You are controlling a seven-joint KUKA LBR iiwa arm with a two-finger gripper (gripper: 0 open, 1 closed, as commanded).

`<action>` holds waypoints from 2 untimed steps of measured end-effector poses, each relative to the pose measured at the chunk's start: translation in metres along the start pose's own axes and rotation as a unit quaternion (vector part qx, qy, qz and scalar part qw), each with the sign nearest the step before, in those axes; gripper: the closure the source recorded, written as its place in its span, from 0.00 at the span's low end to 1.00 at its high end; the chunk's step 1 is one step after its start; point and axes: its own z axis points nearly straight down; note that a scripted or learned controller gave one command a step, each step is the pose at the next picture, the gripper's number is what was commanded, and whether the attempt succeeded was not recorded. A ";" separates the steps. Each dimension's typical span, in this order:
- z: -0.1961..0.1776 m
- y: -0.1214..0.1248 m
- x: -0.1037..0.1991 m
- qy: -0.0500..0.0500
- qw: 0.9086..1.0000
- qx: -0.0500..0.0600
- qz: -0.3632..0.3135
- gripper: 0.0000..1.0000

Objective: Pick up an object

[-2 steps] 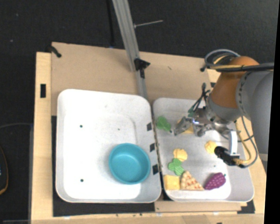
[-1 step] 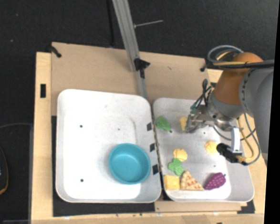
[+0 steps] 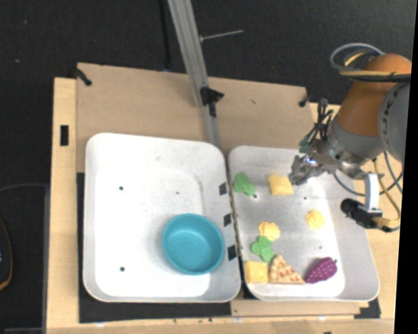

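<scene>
Bench [image 3: 127,107]: tan board bearing 2 shallow white bins side by side.
Left bin [image 3: 144,172]: holds 1 blue bowl [image 3: 193,243], upright, near the bin's near right corner.
Right bin [image 3: 345,258]: holds 8 small toy food pieces, listed below.
Arm [image 3: 363,109]: grey with orange band, reaching in from the right over the far right part of the right bin.
Gripper [image 3: 300,169]: low over the far part of the right bin, just right of and beyond the yellow block; finger state cannot be told, nothing seen between them.
Purple grapes [image 3: 321,270]: near right of right bin.
Pizza slice [image 3: 284,271]: near edge, left of the grapes.
Yellow block [image 3: 280,185]: far centre, just beside the gripper.
Yellow square [image 3: 256,273]: near left corner, touching the pizza slice.
Green piece [image 3: 245,184]: far left.
Green leaf piece [image 3: 262,248]: near left, above the yellow square.
Yellow piece [image 3: 269,231]: centre left.
Yellow lump [image 3: 314,219]: centre right.
</scene>
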 end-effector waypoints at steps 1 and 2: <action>-0.052 0.002 -0.002 0.000 1.000 0.000 -0.002 1.00; -0.052 -0.015 0.057 0.002 1.000 0.004 -0.004 1.00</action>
